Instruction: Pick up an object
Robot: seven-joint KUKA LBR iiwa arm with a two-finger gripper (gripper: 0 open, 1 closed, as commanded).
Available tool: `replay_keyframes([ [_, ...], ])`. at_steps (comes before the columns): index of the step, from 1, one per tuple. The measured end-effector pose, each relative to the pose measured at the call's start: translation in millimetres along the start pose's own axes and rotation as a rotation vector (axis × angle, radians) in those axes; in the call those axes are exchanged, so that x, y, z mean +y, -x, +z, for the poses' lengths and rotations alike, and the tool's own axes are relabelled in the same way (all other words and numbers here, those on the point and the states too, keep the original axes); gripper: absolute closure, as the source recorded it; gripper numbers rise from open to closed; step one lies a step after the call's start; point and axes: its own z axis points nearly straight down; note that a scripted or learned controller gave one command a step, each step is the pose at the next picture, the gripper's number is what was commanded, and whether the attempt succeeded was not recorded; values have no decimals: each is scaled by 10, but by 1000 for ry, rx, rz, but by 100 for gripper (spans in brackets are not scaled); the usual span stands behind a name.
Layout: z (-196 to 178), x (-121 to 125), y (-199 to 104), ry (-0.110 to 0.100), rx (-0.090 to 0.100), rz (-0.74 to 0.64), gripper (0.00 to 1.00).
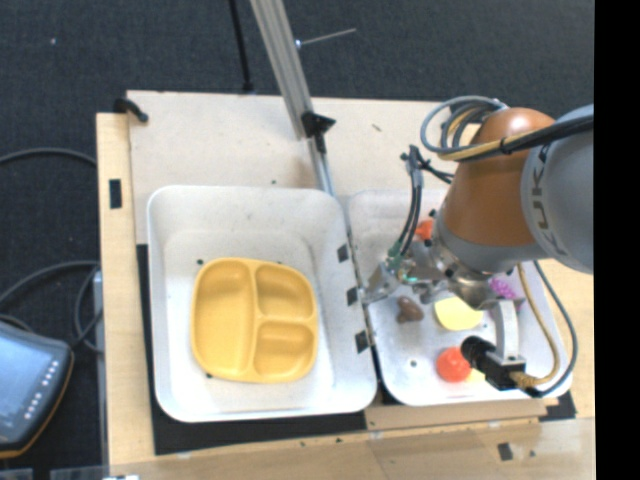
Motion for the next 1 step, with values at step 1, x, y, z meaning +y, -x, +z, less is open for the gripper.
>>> replay_keyframes([
  [1,0,0,0,0,0,0,0],
])
